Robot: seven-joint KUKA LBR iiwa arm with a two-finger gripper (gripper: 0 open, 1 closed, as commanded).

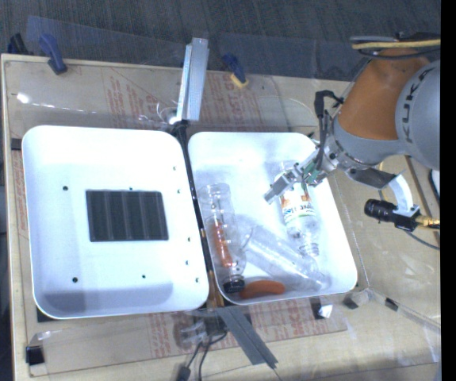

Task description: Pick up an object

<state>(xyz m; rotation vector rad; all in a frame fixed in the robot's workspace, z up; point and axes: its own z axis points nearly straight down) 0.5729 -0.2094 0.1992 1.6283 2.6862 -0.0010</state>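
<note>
- Grey KUKA arm with orange band (386, 105) reaches in from the right; its two-finger gripper (291, 181) hangs low over the upper part of the right-hand shallow white bin (340, 213)
- Fingers look spread, nothing seen between them; too small to be certain, so no hold recorded
- Candidate pick objects all lie in the right bin, piled toward its lower half, probably because they were tipped in loose rather than arranged
- Small clear plastic bottle with a white and orange label (299, 217) lies on its side just below the gripper, nearest to it; judged the likely target
- Clear plastic bottle with orange-red contents (220, 228) lies along the bin's left wall, neck toward the bottom edge, dark cap at its lower end
- Long clear plastic tube or bottle (279, 260) lies slantwise between those two, touching or overlapping them; exact contact cannot be told
- Flat orange oval object (263, 288) rests at the bin's lower wall, beside the dark cap
- Left-hand shallow white bin (53, 276) holds a dark ribbed rectangular panel (127, 215) lying flat at its centre
- Writing: "KUKA" partly readable on the arm's grey housing; bottle label print too small to read; red print on the cardboard under the bins not legible
- Judgement: task not yet done; transparent, rounded bottles may slip on closing
</note>
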